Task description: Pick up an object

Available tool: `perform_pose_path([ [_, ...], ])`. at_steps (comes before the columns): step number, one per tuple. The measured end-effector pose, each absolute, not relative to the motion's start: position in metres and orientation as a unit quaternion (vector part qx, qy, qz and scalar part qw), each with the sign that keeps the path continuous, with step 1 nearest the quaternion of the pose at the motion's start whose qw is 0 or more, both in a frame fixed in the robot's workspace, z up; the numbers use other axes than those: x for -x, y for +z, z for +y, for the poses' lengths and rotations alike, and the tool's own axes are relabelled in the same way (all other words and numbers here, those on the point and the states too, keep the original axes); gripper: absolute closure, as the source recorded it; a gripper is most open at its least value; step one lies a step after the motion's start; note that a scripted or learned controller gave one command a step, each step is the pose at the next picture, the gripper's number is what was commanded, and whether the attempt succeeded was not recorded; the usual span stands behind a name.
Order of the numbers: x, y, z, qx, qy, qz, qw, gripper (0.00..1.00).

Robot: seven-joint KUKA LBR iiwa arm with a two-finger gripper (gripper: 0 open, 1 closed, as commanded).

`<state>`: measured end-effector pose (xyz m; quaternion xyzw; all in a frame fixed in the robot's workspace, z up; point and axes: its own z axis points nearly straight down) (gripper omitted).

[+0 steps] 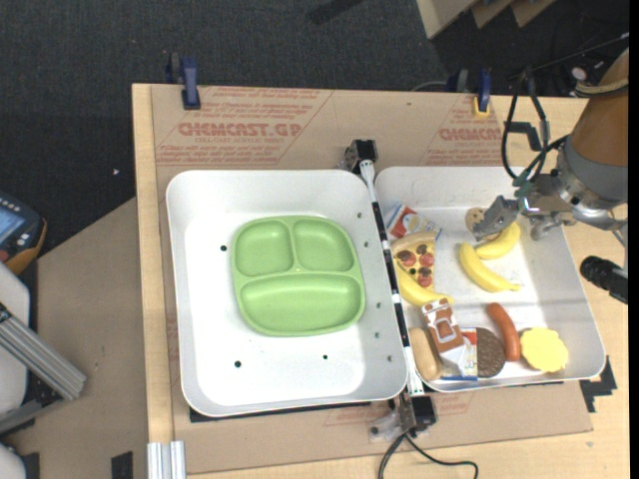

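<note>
Banana beside pizza slice.

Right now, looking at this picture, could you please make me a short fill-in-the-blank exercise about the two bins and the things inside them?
1. The green divided plate lies in the ____ bin of the view.
2. The green plate has ____ compartments.
3. The gripper is over the upper end of a yellow ____ in the right bin.
4. The red sausage lies just left of a round ____ item.

Missing words: left; three; banana; yellow
</note>
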<state>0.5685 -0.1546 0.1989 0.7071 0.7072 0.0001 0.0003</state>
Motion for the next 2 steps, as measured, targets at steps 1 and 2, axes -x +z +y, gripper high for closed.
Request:
perform_pose_path([
  [1,-0.579,0.078,-0.180,-0.708,-0.0021,0.706,-0.003,0.00],
  [2,-0.582,0.095,-0.180,-0.707,0.0007,0.707,0.002,1.00],
])
